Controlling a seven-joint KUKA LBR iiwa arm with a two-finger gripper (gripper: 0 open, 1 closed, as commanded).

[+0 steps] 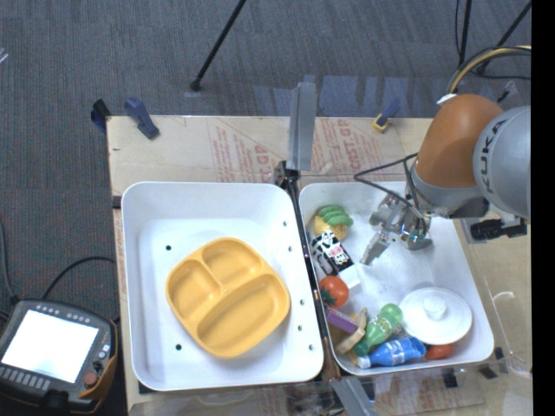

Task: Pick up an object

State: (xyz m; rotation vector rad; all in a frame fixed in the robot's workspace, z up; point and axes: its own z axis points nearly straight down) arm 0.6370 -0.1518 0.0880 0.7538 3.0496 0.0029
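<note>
My gripper [395, 244] hangs over the upper middle of the right bin [460, 250], open, with nothing between its fingers [375, 250]. Left of it lie a yellow and green toy [332, 221] and a black and white cow-patterned piece [329, 252]. A red tomato toy [334, 290] rests by the bin's left wall. Along the front lie a white round lid [436, 313], a green bottle [382, 325], a blue bottle [395, 352] and a purple and tan piece [347, 323]. The gripper touches none of them.
The left bin [147, 232] holds a yellow divided plate [228, 295]. A metal post [302, 133] rises behind the wall between the two bins. A bare white patch of floor in the right bin lies under and beside the gripper. A tablet [52, 345] sits off the bench at lower left.
</note>
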